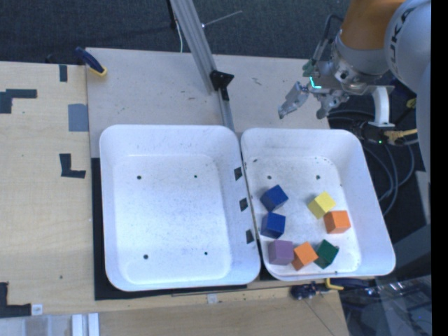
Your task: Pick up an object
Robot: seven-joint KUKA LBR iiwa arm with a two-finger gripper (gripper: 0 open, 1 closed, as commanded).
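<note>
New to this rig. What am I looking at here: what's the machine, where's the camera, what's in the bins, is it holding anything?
The machine is a single robot arm, grey with an orange band, reaching in from the right. At its end is a two-finger gripper, poised above the bench just beyond the far edge of the right bin. Nothing is visible between its fingers, so it holds nothing.

There is one camera, fixed above the bench and looking down at a slant.

Two shallow white bins sit side by side. The left bin shows bare floor. The right bin holds small blocks: two blue blocks, a yellow block, two orange blocks, a purple block and a dark green block.
</note>
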